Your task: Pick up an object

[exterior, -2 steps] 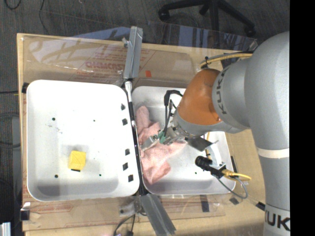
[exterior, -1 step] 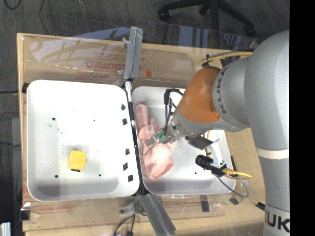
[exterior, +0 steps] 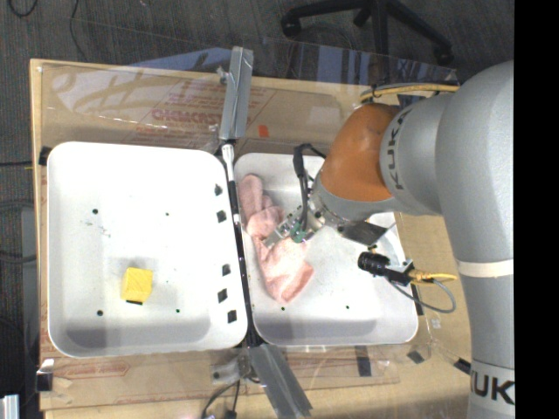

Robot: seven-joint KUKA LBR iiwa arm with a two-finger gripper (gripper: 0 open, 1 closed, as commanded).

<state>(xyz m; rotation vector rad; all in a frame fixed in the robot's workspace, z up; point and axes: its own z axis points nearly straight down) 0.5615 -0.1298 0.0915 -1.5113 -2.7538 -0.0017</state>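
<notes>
Camera view: jaws down on pink cloth (exterior: 272,243) in right bin (exterior: 349,326).

**Colours on the bench**

You have two white bins: the left bin (exterior: 87,182) holds a bright yellow block (exterior: 137,285), and the right bin (exterior: 349,312) holds a pale pink cloth (exterior: 278,260). Your arm (exterior: 463,173) is grey with an orange band (exterior: 358,160). Small black marks run along the divider (exterior: 229,260). The bench (exterior: 131,103) is tan with faded red print.
</notes>
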